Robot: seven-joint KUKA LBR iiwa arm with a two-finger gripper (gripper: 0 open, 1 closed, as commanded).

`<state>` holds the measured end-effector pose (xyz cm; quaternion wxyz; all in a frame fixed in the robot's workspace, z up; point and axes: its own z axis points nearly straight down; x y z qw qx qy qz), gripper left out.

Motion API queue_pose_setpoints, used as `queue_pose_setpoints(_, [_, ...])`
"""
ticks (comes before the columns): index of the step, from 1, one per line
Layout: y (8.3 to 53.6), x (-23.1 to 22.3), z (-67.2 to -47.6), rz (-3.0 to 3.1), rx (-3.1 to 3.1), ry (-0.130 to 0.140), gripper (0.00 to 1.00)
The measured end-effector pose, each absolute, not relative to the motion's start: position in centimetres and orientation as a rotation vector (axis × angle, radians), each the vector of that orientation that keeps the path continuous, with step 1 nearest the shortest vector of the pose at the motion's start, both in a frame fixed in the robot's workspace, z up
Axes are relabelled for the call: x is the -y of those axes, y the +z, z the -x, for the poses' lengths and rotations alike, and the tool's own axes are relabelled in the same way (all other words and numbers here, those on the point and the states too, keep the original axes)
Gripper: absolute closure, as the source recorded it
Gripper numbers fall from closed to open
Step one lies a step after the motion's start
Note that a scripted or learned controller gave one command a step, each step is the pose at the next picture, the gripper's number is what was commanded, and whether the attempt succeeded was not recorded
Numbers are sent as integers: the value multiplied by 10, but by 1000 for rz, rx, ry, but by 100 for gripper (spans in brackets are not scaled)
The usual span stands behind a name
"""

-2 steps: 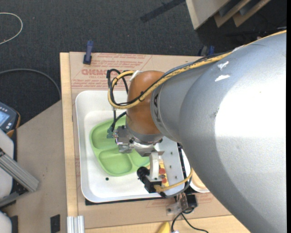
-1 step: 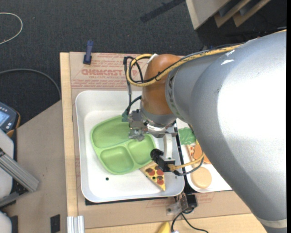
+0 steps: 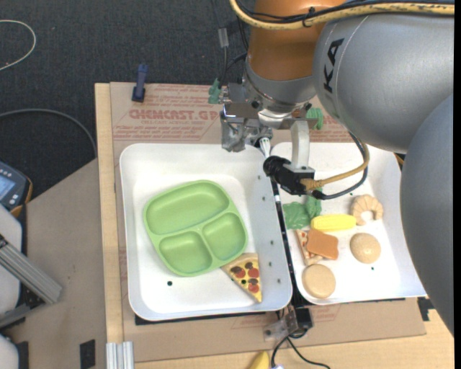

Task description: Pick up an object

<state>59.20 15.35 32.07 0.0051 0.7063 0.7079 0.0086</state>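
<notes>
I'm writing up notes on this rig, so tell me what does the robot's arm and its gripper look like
The arm is bulky, rounded and glossy grey, with part of a dark letter marking on its shell and a shiny orange band above the wrist. Dark cables run across that band. Below it sits a grey metal gripper assembly with small green fittings, a black block and a tan hose looping to the side.

A light green tray (image 3: 194, 227) is lying in the white left bin (image 3: 137, 216) beside a pizza slice (image 3: 246, 277) that is showing tan crust with red and dark dots. In the white right bin (image 3: 392, 281) a green leaf (image 3: 299, 215), a yellow piece (image 3: 333, 223), an orange slab (image 3: 322, 246) and pale tan buns (image 3: 319, 280) are sitting. The grey arm (image 3: 382, 65) is wearing an orange band (image 3: 288, 18) over a brown bench (image 3: 180, 108) printed with red lettering.
</notes>
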Motion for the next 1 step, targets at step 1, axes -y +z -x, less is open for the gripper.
queue_pose_setpoints(1, [295,-135,-556,-2226,-2221,-7,100])
